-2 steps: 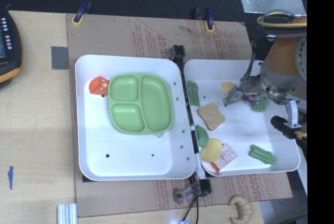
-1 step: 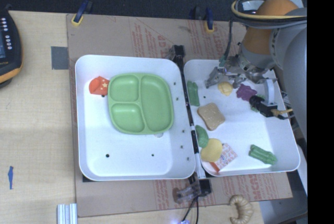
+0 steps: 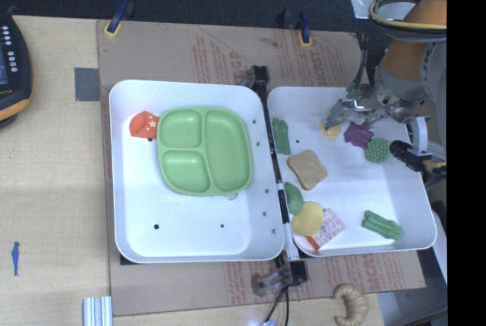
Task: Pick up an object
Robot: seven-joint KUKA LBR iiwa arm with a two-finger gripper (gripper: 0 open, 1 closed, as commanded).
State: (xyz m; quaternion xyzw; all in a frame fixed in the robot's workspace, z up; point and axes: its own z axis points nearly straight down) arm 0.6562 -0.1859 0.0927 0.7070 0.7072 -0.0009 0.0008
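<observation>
I see the gripper (image 3: pixel 343 113) low in the right bin (image 3: pixel 410 199), its fingers spread apart, nothing between them. Taking the tan toy bread slice (image 3: pixel 307 169) as landmark: the small yellow piece (image 3: pixel 331 131) lies up-right of it, just beside one fingertip. The purple toy (image 3: pixel 358 136) sits further right, the green bumpy ball (image 3: pixel 377 150) beyond that.

Grey arm w/ orange band (image 3: pixel 414 28) cut off by right side. Small yellow piece (image 3: pixel 331 131) half hidden under gripper (image 3: pixel 351 110). Black-and-orange handheld device (image 3: pixel 11 66) cut by left edge. Red toy (image 3: pixel 143 125) partly behind green divided plate (image 3: pixel 205 150).
</observation>
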